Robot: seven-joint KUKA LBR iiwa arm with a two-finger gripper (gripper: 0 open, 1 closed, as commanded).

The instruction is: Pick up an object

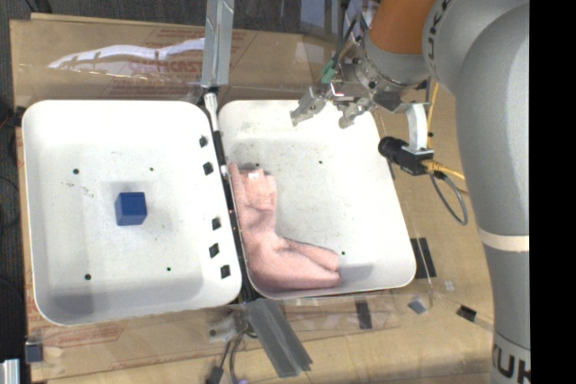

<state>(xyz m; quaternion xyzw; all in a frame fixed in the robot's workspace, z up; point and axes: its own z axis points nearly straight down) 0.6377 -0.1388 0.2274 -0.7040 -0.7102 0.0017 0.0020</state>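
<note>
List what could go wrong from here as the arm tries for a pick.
1. The pink cloth lies crumpled against the right bin's left wall, so a finger may strike the wall or pinch only a fold.
2. The gripper hangs open over the far rim, apart from the cloth.
3. The blue cube sits in the left bin, a long reach.

Bench [108, 49] bearing two white bins [54, 193]

Single fixed camera, mounted above the counter [117, 58], looking down at a slant from moderate range, framing both white bins, the left bin [54, 130] and the right bin [378, 193], with the arm [486, 58] entering from the frame's right.
</note>
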